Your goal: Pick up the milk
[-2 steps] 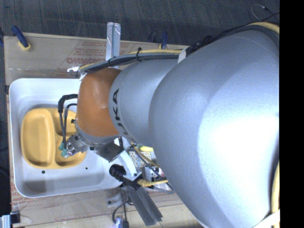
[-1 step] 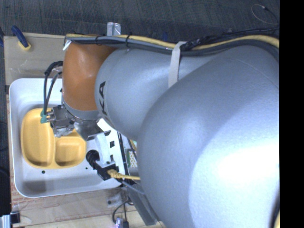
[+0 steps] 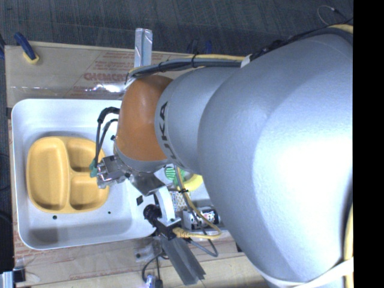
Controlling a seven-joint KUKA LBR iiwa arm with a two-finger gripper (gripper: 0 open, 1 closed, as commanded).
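The arm [image 3: 240, 149] covers the right bin; a yellow tray [image 3: 60, 173] lies at nine o'clock in the left bin [image 3: 36, 116]. Grip state: cannot tell.

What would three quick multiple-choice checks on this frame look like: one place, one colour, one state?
1. Where is the yellow moulded object?
A. In the left bin
B. On the bench outside the bins
C. On top of the arm

2. What colour is the band above the arm's wrist?
A. Blue
B. Orange
C. Green

3. How does the yellow moulded object sit?
A. Hanging in the air under the arm
B. Propped on the bin's rim
C. Lying on the bin floor

Answers:
1. A: the yellow moulded object sits inside the walls of the left bin.
2. B: the band is orange against the grey arm.
3. C: it rests flat on the white floor, with bin wall showing around its left side.
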